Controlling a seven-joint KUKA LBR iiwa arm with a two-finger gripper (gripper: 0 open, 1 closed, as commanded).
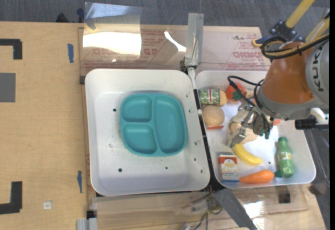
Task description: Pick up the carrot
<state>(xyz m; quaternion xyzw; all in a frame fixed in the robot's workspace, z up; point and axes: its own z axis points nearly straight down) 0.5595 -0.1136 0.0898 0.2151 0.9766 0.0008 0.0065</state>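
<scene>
Carrot (256, 176) — below fingers (236, 138) (banana (247, 155) between)

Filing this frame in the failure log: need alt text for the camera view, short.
The gripper hangs over the right bin, above a banana, while the carrot lies untouched by the near rim, between a small red-and-white carton and a green bottle. The left bin holds a teal divided plate.

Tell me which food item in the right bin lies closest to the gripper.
The yellow banana. It lies just below the gripper, nearly touching its fingertips. The carrot sits farther down by the bin's front wall, and the green bottle is off to the right.
</scene>
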